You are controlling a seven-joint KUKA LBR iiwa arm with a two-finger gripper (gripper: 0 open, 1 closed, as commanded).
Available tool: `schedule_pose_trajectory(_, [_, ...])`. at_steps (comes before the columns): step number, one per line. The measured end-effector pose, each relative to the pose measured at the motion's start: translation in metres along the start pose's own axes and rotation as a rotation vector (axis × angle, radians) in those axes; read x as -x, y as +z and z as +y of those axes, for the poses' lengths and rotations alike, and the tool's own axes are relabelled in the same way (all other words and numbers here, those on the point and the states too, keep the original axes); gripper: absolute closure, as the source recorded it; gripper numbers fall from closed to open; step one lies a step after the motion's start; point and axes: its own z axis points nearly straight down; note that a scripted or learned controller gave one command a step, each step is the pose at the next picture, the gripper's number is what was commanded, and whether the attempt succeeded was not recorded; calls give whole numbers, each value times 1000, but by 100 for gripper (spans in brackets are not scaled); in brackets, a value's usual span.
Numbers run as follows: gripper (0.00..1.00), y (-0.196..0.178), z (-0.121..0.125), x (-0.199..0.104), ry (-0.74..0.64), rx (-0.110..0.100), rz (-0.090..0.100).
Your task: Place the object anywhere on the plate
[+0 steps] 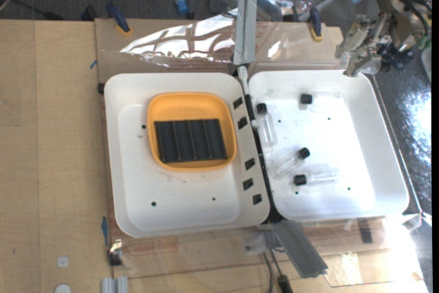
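The gripper (361,51) hangs over the right bin's (384,127) far corner; I cannot tell its state. The vials (315,178) are clear and round; they may roll or slip before reaching the plate (192,104).

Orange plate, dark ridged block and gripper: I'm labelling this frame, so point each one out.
Orange plate (193,101): camera view, bare far rim.
Dark ridged block (191,140): camera view, middle of its top.
Gripper (361,60): camera view, at its fingertips, by the right bin's far corner.
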Motion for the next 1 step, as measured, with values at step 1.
schedule_pose_trajectory(1, [100,-94,-29,7,-323,0,-2])
